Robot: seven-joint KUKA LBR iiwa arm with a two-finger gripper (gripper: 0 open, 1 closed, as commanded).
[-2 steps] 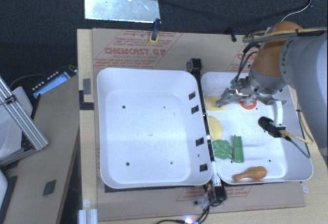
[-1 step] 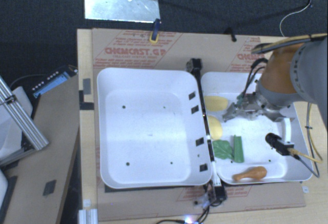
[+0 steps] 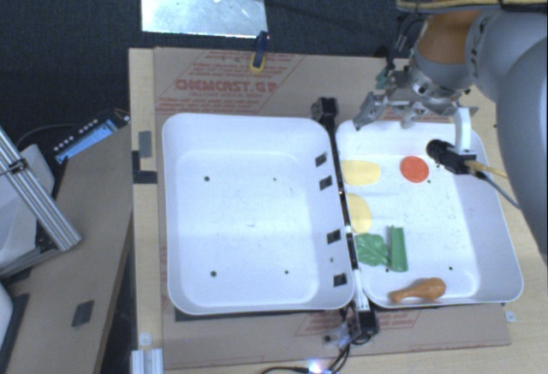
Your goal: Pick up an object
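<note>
Camera view: my jaws hang over the right bin's [image 3: 501,265] far rim; I can't tell their state. Items lie nearer, red disc [image 3: 414,169] closest, so I risk closing short.

Red block lettering reading "CHEMCAST GP" runs across the brown cardboard sheet [image 3: 224,80] that lies under the two white bins, printed just behind the far rim of the left bin [image 3: 248,210]. More red print shows on the same sheet along its near edge, below the bins, and a further patch shows at its far right corner, but both are too small and blurred to read. No other label, brand, number or sign can be made out anywhere on the bench.
</note>
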